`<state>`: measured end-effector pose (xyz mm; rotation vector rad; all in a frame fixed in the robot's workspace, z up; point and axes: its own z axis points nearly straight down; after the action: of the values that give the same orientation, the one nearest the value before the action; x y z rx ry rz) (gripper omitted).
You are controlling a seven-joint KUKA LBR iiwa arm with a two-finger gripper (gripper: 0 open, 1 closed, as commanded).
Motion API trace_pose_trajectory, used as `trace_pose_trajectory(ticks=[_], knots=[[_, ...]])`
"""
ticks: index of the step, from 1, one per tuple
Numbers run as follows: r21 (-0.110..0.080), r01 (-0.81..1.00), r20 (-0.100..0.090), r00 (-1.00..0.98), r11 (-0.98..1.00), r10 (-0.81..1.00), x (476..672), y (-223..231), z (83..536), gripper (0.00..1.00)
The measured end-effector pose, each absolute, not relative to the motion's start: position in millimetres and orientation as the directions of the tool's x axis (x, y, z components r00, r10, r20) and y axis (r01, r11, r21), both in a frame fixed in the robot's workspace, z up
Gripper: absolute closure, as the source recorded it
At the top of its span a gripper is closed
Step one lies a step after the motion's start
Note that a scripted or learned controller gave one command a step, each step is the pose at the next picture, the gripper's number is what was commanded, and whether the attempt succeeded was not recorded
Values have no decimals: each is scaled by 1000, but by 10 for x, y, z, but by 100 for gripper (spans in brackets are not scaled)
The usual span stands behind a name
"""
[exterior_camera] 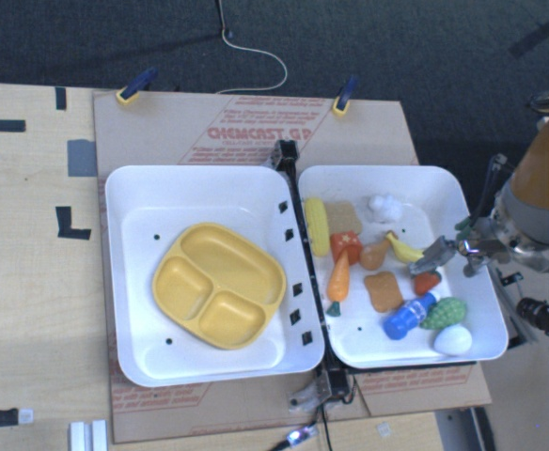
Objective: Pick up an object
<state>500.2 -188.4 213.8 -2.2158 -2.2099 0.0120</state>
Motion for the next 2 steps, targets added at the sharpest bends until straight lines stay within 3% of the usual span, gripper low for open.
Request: trace_pose_trajectory(ticks=[1, 2], knots=[[-2, 1000, 0, -1, 1, 1000, 5030, -1882, 2200, 0], [-7, 1000, 2, -1, 1, 1000, 5008, -1891, 1557, 0]])
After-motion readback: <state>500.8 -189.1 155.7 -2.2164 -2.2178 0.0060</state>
